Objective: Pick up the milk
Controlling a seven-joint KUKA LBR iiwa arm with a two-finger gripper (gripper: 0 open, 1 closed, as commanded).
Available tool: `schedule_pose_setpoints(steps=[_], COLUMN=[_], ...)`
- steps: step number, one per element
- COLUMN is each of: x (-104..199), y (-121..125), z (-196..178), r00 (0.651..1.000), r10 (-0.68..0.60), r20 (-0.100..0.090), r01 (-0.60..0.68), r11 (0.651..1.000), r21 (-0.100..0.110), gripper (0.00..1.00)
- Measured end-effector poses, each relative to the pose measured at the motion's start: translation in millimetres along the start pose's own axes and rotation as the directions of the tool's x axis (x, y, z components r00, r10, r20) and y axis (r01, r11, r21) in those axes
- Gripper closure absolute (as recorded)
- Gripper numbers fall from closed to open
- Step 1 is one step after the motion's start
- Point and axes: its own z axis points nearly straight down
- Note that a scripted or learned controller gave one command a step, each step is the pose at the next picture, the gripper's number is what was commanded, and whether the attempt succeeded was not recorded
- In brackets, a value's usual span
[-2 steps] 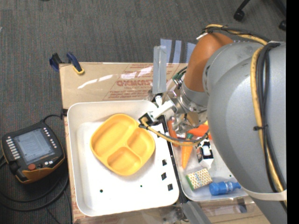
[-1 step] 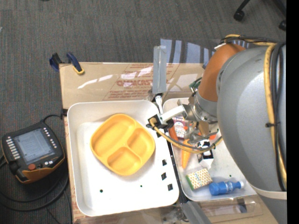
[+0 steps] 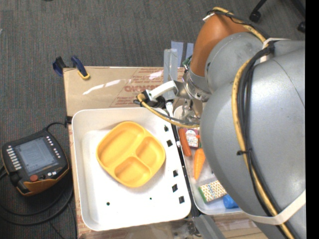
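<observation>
My gripper (image 3: 178, 112) hangs low over the far left corner of the right bin (image 3: 209, 208), below the orange band and grey wrist. The arm's large grey body covers most of that bin. Beneath and just in front of the gripper lies a small orange-red item with a white label (image 3: 191, 139), and beside it a carrot (image 3: 198, 163). A small box with green and white print (image 3: 212, 191), which may be the milk carton, lies near the bin's front, well short of the gripper. Nothing is visibly held.
The left bin (image 3: 89, 203) holds a yellow divided plate (image 3: 131, 153). A blue object (image 3: 229, 201) lies by the printed box. Cardboard (image 3: 109, 88) and blue clamps (image 3: 70, 64) sit behind the bins. A teach pendant (image 3: 34, 162) rests on the floor at the left.
</observation>
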Motion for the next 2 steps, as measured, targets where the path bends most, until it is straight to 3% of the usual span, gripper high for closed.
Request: schedule_pose_setpoints(steps=[1,2], x=[-13.0,-19.4], y=[-60.0,-74.0], z=[21.4,39.7], r00=[0.939,0.824], r10=[-0.343,-0.567], r20=[0.006,0.006], r01=[0.343,0.567], r11=[0.939,0.824], r21=[0.001,0.002], gripper=[1.00,1.00])
